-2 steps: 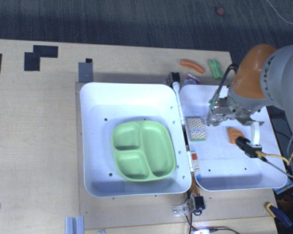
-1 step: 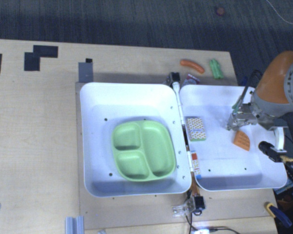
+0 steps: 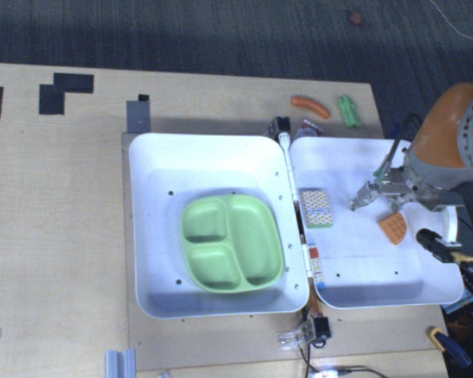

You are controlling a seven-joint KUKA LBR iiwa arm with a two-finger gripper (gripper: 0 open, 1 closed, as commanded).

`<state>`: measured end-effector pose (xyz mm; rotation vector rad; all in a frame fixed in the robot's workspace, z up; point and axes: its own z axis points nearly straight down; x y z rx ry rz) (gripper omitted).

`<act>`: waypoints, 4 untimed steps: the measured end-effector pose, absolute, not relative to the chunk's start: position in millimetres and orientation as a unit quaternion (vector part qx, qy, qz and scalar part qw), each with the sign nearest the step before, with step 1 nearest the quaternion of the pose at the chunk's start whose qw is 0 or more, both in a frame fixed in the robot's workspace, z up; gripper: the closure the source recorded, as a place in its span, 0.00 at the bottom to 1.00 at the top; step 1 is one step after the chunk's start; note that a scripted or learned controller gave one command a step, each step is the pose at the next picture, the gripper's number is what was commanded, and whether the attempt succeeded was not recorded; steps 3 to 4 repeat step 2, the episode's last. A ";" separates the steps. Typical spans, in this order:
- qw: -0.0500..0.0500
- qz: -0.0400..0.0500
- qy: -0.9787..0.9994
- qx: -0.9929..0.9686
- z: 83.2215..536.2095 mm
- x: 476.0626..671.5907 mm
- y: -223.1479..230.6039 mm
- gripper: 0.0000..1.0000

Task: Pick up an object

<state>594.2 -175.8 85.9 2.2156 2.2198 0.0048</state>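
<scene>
In the right bin lie a small patterned box near the left wall and an orange waffle-like piece toward the right. My gripper hangs low over the bin, between the two, just up and left of the orange piece. It is apart from the box, and nothing shows in its grasp. A green divided plate rests in the left bin.
Behind the right bin, on the bench, lie an orange sausage-shaped toy, a green bottle-like toy and a small purple item. The grey arm with its orange band comes in over the right bin's far right corner.
</scene>
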 end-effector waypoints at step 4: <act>0.002 0.002 0.709 0.705 86.6 633.7 -127.0 0.00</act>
